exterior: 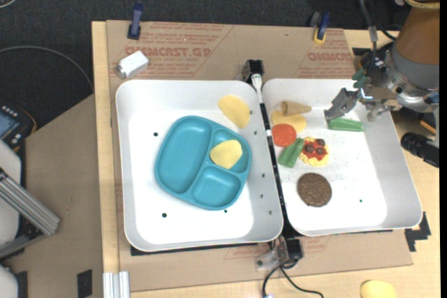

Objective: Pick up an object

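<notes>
Pincer sits low over the upper right part of the right bin, arm coming in from the right; whether it is wide or narrow, cannot tell at this angle, and nothing visibly sits in it. Nearest candidate is the green bean-like piece, lying flat just beside and below the tip, apart from the rest of the clutter. Other options in that bin: orange cone, red disc touching a green pod, small pizza-like piece, brown patty. Left bin has a blue divided plate with a yellow piece on it, another yellow piece beside it. Judgement: go for the green piece, since it is isolated. Centre over its middle, align the grip across the short axis, descend nearly to the bin floor before closing. It's thin and flat, so stopping high likely means a miss. Lift straight up.
</notes>
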Robot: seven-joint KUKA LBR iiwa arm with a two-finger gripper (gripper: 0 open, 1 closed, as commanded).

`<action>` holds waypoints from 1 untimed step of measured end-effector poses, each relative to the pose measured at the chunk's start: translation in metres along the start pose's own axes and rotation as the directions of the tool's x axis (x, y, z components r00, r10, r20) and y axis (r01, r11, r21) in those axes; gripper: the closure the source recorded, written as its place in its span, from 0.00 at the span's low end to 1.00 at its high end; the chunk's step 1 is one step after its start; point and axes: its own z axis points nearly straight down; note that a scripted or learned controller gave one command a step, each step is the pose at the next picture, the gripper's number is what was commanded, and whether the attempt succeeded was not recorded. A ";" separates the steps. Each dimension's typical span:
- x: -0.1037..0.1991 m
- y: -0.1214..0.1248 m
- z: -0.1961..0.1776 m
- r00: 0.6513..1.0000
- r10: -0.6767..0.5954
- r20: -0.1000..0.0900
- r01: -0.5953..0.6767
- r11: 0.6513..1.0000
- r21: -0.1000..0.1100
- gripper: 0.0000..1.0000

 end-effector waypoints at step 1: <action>0.053 -0.026 -0.074 1.000 -0.006 0.000 0.006 1.000 -0.009 0.00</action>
